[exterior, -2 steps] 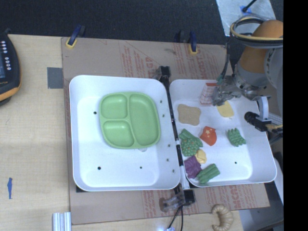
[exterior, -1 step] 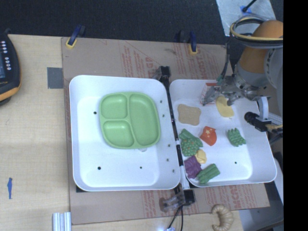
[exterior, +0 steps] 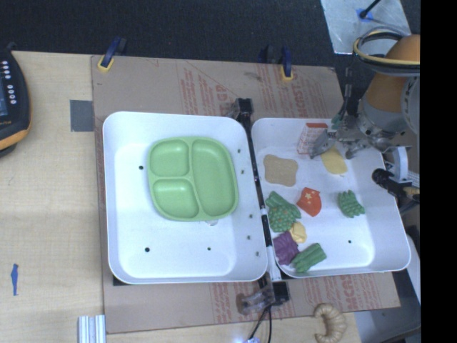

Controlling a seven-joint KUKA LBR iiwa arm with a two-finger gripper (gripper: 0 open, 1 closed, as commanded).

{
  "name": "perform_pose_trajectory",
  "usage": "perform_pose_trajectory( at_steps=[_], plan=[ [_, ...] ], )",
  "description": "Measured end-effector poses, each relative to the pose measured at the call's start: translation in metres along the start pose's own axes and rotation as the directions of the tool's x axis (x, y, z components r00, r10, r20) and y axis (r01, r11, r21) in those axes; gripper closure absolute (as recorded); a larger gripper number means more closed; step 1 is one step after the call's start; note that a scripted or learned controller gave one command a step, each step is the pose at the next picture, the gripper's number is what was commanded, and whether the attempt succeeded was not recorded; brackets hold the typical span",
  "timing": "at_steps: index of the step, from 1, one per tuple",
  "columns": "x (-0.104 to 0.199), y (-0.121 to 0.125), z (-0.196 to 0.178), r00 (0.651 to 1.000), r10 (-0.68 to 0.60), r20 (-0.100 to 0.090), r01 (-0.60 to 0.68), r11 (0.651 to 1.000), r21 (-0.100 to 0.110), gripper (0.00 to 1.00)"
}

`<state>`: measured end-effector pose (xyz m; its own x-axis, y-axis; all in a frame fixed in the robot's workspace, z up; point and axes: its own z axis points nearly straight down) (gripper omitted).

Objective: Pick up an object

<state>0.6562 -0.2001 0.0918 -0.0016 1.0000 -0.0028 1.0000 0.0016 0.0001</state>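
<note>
Over the right bin's (exterior: pixel 389 259) far corner: gripper (exterior: pixel 341 143), fingers spread, nothing between them, hovering just above a yellow piece (exterior: pixel 334 163) and beside a red-and-white carton (exterior: pixel 311 137). Same bin, loose toy food: tan slab (exterior: pixel 280 169), red wedge (exterior: pixel 310 201), green cluster (exterior: pixel 350 204) near the right wall; along the left wall, green leafy bunch (exterior: pixel 282 211), small yellow item (exterior: pixel 298 231), purple piece (exterior: pixel 285 247), green pod (exterior: pixel 309 257). Left bin (exterior: pixel 121 256): one green divided plate (exterior: pixel 193 178), three compartments, lying flat near the middle.
</note>
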Motion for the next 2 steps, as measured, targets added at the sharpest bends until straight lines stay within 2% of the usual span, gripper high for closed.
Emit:
perform_pose_trajectory(
  at_steps=[1, 2],
  plan=[
    [0.0005, 0.0012, -0.012, 1.0, -0.004, 0.002, 0.004, 1.0, -0.004, 1.0],
    [0.0007, 0.001, -0.0114, 1.0, -0.005, 0.002, 0.005, 1.0, -0.003, 0.0]
  ],
)
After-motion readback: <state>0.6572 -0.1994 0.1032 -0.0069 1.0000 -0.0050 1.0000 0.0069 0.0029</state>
